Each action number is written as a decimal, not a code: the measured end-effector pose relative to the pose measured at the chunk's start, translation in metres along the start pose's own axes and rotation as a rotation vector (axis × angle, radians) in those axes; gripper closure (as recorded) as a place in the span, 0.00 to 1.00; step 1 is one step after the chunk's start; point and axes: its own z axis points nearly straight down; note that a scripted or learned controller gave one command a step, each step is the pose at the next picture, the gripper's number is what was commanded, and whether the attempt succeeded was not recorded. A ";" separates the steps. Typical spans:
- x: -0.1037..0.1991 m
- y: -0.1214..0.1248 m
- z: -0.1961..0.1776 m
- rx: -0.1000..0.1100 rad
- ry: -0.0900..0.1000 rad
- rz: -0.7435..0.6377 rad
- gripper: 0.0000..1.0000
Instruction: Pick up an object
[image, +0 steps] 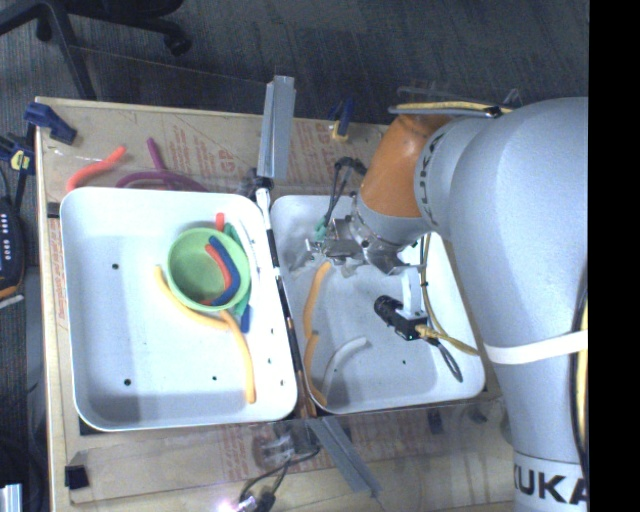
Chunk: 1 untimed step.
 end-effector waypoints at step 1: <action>0.008 0.014 0.018 -0.011 0.001 -0.037 0.00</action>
